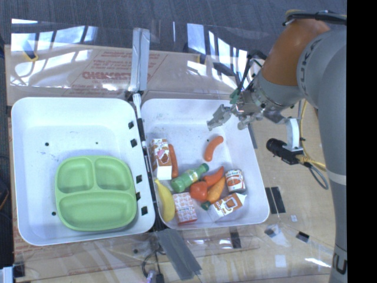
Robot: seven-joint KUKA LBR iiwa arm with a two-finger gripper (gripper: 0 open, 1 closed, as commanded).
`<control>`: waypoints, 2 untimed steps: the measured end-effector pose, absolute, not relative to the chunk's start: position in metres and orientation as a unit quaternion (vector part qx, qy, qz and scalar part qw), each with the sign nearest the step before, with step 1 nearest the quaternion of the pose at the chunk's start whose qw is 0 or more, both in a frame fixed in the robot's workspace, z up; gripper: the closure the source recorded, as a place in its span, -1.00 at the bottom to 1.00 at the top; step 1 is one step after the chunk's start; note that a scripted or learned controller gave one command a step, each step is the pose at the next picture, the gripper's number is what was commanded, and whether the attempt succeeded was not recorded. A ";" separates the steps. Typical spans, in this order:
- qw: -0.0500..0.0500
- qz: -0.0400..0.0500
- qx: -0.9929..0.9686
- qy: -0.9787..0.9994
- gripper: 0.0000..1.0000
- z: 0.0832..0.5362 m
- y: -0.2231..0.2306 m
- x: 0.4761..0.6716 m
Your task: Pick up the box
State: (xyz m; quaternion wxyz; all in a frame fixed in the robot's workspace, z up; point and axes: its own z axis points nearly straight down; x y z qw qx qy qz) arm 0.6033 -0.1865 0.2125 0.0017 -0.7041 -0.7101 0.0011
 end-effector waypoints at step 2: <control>0.000 0.000 -0.643 -0.766 -1.00 0.096 -0.094 0.657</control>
